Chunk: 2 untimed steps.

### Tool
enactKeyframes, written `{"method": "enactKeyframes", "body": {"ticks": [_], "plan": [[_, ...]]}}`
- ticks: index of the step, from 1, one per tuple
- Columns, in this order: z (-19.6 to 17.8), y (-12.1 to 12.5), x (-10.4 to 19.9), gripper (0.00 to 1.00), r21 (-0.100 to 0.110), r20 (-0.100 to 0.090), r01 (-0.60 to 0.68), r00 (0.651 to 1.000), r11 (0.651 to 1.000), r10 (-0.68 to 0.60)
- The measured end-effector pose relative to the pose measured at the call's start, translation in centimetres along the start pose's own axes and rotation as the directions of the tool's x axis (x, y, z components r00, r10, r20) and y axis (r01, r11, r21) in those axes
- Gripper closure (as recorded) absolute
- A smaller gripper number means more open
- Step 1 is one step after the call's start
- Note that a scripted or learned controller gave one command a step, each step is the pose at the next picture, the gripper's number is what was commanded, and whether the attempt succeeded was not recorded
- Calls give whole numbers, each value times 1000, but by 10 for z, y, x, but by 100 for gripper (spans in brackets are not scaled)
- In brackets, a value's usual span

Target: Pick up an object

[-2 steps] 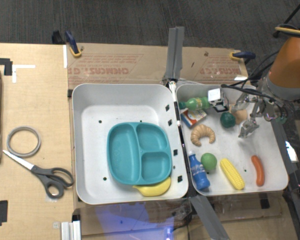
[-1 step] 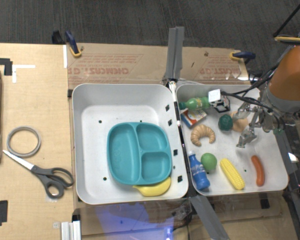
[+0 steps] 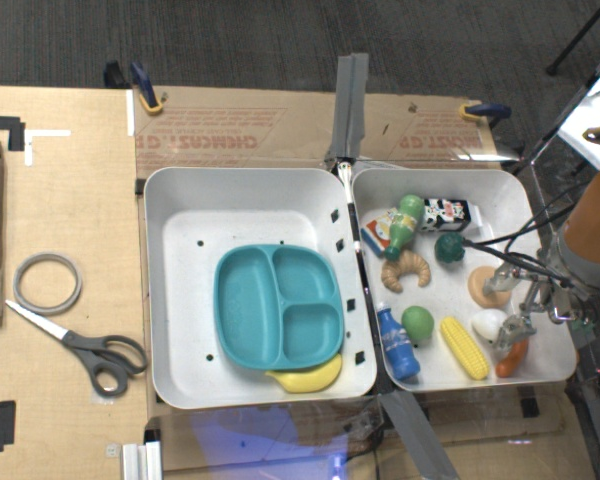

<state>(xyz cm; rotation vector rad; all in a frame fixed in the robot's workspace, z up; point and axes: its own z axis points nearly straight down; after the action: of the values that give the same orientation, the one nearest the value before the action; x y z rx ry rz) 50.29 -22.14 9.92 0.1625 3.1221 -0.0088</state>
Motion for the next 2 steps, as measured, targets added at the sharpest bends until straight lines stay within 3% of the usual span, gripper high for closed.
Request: {"method": "enactKeyframes", "body": {"ticks": [1,2], "plan": [[1,8,-86,0,-1,5,74,997,997,-74],[0,34,-32,0,-2,1,-2,1000,1000,2]]}}
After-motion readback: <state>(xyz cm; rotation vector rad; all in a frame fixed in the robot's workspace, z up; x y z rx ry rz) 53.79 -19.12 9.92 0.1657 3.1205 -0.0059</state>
